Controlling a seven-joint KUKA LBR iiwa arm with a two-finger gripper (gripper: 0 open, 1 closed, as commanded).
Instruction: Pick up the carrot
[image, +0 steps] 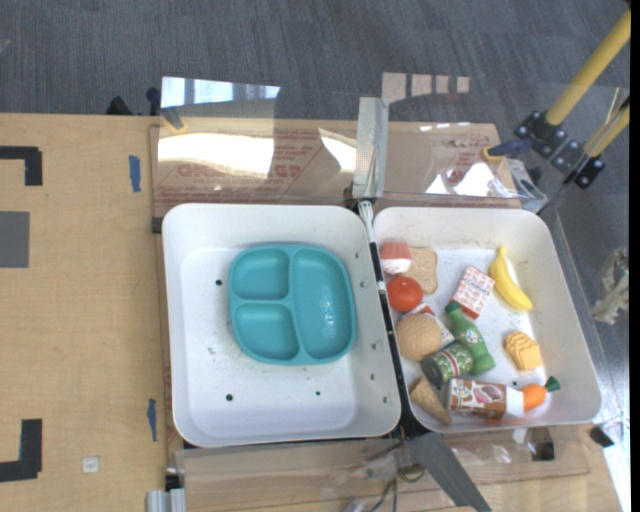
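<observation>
The carrot (536, 396) is a small orange piece with a green top. It lies in the right bin (560, 262), close to that bin's front right corner. Its blunt end touches a red-and-white bottle (484, 398) lying on its side to the left. A yellow ridged toy (522, 350) sits just behind the carrot.
The right bin also holds a banana (511, 279), a tomato (405, 293), a green bottle (468, 335), a can (452, 362), a red carton (473, 291) and bread pieces (420, 336). A teal divided plate (293, 302) lies in the left bin (195, 330). A yellow-poled stand (580, 90) is at the back right.
</observation>
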